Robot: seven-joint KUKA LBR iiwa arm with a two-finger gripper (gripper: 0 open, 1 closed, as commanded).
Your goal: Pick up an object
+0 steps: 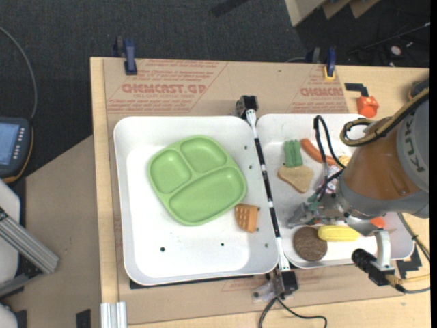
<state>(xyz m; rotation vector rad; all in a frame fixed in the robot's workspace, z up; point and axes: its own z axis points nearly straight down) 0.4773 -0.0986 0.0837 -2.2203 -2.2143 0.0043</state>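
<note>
The gripper (306, 214) sat low in the right bin (273, 132), at the end of the grey arm (382, 173) that reached in from the right. Its dark tip hung just above and to the left of the brown round patty (309, 244), and the arm's bulk hid enough of it that I could not tell whether it was released, clenched, or had anything in its grip. Nothing showed plainly in it.

In the same camera view, the right bin held the likely targets: a tan toast-shaped piece (296, 178) near the middle, a green ridged piece (293, 153) above it, an orange carrot-like piece (315, 150) beside that, and a yellow corn-like piece (337, 234) touching the patty's upper right edge. The left bin (136, 251) carried a green divided plate (196, 179), with a small orange waffle-like piece (247, 217) just off its lower right edge, close to the wall between the bins.

My reading was that the step in hand was the descent onto a target, probably the patty or the corn piece, with no lift begun. The next move called for a firm closing on one item alone, since patty and corn lay touching, and then a straight rise clear of the bin wall.
</note>
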